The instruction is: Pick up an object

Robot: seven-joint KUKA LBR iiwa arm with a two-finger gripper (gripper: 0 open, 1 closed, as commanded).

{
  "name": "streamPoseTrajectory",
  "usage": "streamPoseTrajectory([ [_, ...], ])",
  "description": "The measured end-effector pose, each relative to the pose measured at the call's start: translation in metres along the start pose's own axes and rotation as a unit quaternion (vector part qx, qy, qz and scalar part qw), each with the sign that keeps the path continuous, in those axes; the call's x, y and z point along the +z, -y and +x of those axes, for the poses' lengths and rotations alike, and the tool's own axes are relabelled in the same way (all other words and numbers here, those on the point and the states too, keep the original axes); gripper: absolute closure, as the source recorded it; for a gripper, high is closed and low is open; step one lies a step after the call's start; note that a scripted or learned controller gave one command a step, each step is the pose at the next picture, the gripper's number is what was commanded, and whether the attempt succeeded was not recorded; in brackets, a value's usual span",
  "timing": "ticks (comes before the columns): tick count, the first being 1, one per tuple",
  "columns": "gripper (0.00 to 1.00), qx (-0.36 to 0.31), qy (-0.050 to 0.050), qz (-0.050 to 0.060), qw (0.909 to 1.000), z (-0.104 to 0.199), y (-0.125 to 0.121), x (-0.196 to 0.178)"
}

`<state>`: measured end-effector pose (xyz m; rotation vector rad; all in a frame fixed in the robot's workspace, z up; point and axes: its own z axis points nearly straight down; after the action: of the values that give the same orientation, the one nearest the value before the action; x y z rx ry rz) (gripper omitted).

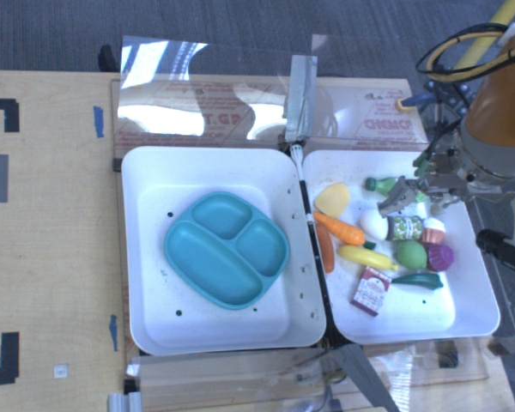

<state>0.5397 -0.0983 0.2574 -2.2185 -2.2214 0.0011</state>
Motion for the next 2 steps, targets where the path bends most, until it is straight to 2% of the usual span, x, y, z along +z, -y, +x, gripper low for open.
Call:
streamPoseTrajectory([
  [1,0.0,-0.016,-0.001,0.006,0.9999,0.008,-0.015,0.152],
  [2,0.0,-0.053,0.001,-0.003,0.9986,0.006,-0.039,0.17],
])
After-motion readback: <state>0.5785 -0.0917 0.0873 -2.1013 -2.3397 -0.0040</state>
